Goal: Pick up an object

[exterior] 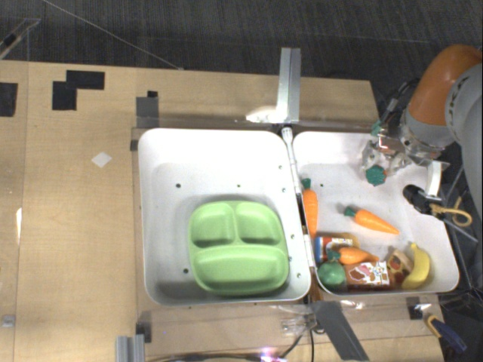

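Camera view shows two white bins on the table (75, 225). At nine o'clock, the left bin (162, 157) holds a green divided plate (238, 247). At three o'clock, the right bin (332, 153) holds two toy carrots (371, 220), a banana (417, 266), a green ball (330, 274) and a brown-orange carton (370, 274) whose print is unreadable. Near that bin's one o'clock corner, the end effector (377, 164) is grasping a small teal object (375, 175), rounded and plain.

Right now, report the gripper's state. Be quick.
Gripper: low over the right bin, with a small teal object at its tip; whether it is open, closed or gripping cannot be told.
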### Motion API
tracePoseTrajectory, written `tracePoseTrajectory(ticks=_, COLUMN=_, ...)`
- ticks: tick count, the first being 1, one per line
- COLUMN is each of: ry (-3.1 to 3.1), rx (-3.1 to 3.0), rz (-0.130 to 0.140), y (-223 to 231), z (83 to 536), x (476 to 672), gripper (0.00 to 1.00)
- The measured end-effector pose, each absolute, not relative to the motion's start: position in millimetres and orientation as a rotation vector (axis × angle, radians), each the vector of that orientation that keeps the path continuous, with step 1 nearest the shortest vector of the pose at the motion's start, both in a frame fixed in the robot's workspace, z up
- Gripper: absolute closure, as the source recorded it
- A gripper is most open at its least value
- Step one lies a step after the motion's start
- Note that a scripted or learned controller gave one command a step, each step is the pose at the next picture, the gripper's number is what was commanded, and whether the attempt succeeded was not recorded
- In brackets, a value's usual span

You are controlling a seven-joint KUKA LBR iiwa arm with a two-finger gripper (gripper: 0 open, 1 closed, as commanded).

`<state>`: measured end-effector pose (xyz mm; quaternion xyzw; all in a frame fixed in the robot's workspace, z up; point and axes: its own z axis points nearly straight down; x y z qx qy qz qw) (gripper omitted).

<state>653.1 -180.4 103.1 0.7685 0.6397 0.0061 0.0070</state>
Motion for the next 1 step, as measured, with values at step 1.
tracePoseTrajectory(ticks=1, ry=2.173, rx=2.261, rz=0.007, y=-149.3, z=210.3, x=574.5, gripper=1.00)
